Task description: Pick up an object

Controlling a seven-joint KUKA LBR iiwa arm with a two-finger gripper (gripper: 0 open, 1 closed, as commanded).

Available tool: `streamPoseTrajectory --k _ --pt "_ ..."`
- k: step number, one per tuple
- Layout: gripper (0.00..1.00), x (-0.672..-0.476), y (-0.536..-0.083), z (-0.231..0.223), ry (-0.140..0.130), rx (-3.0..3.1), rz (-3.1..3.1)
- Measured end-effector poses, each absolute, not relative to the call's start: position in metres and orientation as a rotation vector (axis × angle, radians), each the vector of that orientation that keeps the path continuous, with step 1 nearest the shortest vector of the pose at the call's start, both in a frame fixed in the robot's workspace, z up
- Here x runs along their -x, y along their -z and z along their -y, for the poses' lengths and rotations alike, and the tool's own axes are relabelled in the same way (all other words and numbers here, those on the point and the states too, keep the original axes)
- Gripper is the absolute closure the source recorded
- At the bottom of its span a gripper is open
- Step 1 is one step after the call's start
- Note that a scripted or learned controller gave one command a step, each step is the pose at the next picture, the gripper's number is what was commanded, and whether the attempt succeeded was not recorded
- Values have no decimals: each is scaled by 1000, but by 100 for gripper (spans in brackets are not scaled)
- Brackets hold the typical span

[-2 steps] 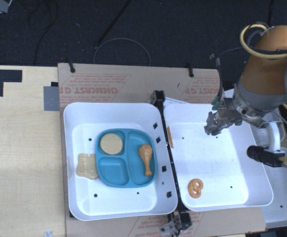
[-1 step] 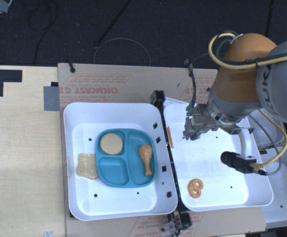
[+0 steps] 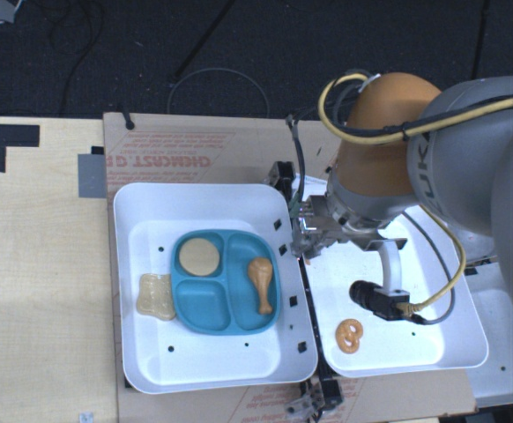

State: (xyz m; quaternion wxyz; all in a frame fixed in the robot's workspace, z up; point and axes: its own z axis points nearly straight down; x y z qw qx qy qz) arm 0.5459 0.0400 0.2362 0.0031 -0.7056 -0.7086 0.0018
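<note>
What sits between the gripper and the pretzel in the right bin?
Nothing visible. The gripper hangs by the left wall of the right bin; the pretzel lies alone on bare white floor, lower in the view.

We look down from a single fixed camera set above the bench [image 3: 36, 280], facing it at a slant, so the dark floor [image 3: 151, 33] beyond the far edge lies along the top. We sit near enough that the two white bins span the middle: the left bin [image 3: 204, 203] is seen whole, while the right bin [image 3: 433, 342] is partly covered by the arm [image 3: 468, 157], which reaches in from the right and looms large.
</note>
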Motion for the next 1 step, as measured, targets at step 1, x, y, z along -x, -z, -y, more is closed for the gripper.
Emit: streamPoseTrajectory --k 1 --pt "100 -552 -226 -86 -4 2215 2223"
